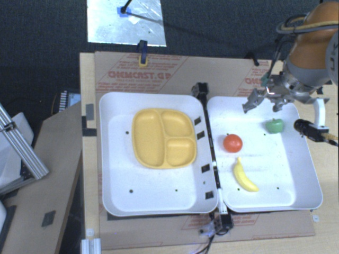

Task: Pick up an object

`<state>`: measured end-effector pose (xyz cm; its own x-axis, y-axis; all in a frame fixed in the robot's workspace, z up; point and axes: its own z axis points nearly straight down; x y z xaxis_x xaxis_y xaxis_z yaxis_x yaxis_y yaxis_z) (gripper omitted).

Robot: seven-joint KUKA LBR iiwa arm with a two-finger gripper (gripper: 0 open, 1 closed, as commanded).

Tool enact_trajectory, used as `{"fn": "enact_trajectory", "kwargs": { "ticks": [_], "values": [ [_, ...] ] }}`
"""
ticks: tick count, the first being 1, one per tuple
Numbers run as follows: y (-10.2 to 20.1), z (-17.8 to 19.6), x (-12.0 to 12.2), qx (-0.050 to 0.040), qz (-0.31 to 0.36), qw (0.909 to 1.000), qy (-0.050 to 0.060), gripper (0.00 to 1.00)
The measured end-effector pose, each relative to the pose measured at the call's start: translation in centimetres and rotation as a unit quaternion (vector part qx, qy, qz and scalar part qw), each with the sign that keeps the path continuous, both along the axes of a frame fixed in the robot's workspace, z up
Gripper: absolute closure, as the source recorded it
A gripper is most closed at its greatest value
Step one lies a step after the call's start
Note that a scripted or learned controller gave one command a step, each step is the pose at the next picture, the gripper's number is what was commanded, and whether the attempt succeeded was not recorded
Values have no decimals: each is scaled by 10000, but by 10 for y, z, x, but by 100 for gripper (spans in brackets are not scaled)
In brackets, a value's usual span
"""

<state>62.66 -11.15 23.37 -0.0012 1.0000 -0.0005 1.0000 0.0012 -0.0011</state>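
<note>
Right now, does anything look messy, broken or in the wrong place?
Nothing stands out. The yellow tray lies flat in the left bin. The tomato, banana and green apple sit apart in the right bin, none spilled or damaged. The gripper hovers over that bin's far edge.

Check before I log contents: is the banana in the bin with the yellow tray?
No: the banana lies in the right bin, the yellow tray in the left.

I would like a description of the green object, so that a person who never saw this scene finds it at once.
Start at the right white bin, the one nearest the arm. Near its far right corner, just below the gripper, lies a small green apple. It is the only green thing there: the tomato is red and round, and the banana is yellow and long.
</note>
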Motion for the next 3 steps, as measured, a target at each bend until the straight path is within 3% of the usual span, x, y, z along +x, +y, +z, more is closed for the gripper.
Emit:
{"fn": "enact_trajectory", "kwargs": {
  "ticks": [2, 3],
  "values": [
    [-7, -101, -4, 2, -7, 10000, 12, 0],
    [-7, -87, -2, -4, -7, 10000, -20, 100]
  ]
}}
